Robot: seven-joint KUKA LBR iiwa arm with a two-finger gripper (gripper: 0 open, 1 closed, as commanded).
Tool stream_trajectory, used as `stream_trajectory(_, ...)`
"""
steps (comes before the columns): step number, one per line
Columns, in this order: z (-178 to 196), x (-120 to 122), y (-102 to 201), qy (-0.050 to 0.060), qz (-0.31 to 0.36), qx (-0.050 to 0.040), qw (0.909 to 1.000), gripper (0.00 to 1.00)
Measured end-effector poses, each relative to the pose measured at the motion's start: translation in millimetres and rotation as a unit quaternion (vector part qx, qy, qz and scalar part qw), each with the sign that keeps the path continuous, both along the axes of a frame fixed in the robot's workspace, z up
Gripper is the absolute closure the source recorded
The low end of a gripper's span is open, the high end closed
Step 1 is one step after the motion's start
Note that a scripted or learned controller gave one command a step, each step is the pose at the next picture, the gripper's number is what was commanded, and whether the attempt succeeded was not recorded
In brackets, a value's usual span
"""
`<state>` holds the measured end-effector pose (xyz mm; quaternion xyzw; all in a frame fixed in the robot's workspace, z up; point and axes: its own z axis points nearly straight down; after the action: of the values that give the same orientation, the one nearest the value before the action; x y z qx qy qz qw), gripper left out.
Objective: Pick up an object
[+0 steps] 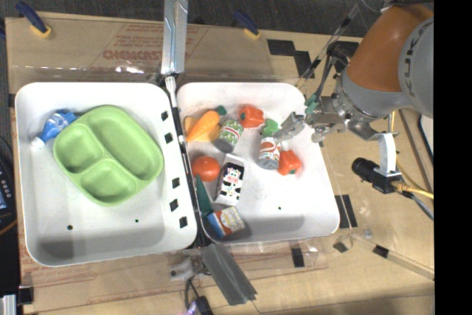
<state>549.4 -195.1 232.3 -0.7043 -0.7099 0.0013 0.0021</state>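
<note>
We see gripper [290, 125] low over right white bin [313, 214], beside small red-capped jar [269, 152]; finger state: we cannot tell; nothing lifted, pick remains

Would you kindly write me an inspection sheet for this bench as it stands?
Surface: wooden bench bearing two white bins, left bin and right bin, side by side.
Job's things: in the right bin, an orange carrot, tomato, two red peppers, two small cans, a cow-print carton and a packet at the near wall.
Clutter: green divided plate and a blue item in the left bin.
Grippers: gripper over the right bin's right side, beside a can; grasp unclear.
Cables: thin cables run by the arm.
Surroundings: blue clamps at the far edge, dark floor.
</note>
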Motion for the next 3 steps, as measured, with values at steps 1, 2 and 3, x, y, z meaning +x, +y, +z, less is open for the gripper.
stream_trajectory(1,-139,8,-14,-0.002,0.02,-0.0007,0.9998,0.0)
stream_trajectory(2,-140,-54,-15,-0.002,0.072,0.0,0.9974,0.0)
stream_trajectory(3,-130,-53,-15,-0.002,0.075,-0.0005,0.9972,1.0)
